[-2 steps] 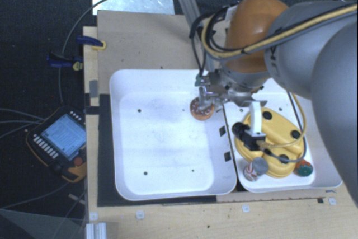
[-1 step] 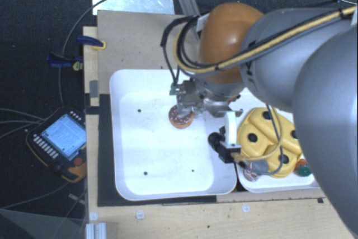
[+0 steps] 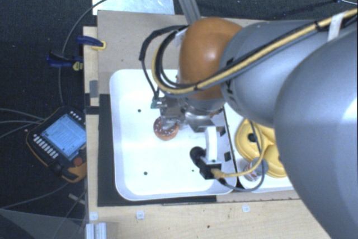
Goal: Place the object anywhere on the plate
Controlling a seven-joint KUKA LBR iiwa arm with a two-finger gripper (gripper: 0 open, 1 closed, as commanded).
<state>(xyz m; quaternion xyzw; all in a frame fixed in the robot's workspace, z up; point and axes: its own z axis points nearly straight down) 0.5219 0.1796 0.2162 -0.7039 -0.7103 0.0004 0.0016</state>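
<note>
The small round brown object [image 3: 166,130] lies on the floor of the left bin [image 3: 126,137], near its middle and towards the inner edge. The gripper [image 3: 168,115] hangs right above it, probably to pick it up; whether they touch, I cannot tell. The yellow plate [image 3: 274,162] sits in the right bin, across the shared edge.

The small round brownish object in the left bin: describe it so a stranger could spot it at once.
Start at the left white bin. Near its middle, right under the arm's orange band, lies the small round object. It is a reddish-brown speckled disc on white, unlike the larger yellow plate in the right bin.
</note>
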